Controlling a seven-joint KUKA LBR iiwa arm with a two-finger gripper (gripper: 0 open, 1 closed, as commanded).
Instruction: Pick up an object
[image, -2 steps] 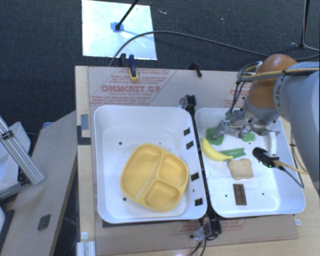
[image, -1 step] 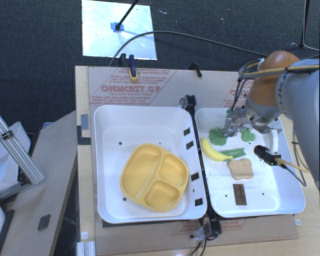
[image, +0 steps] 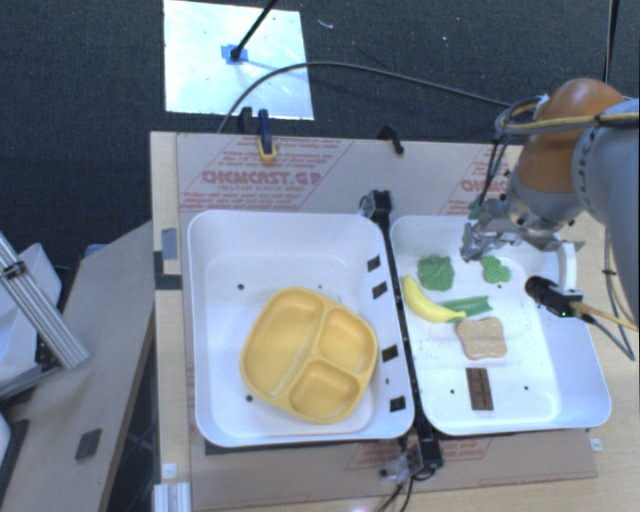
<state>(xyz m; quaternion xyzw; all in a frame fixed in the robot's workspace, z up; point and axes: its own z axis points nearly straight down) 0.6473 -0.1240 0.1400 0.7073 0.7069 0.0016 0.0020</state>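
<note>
My gripper (image: 480, 244) hangs over the far part of the right bin (image: 580, 400), between two green leafy pieces: one (image: 435, 271) to its left and a smaller one (image: 495, 268) just right of it. Nothing shows between its tips. Nearer the front lie a yellow banana (image: 428, 301), a green bean pod (image: 466, 304), a slice of toast (image: 482, 338) and a brown chocolate bar (image: 480, 388).
The left bin (image: 215, 300) holds a yellow divided plate (image: 308, 353). A black divider with clips (image: 392, 300) runs between the bins. A black sensor with a green light (image: 550, 295) sticks out from the wrist over the right bin.
</note>
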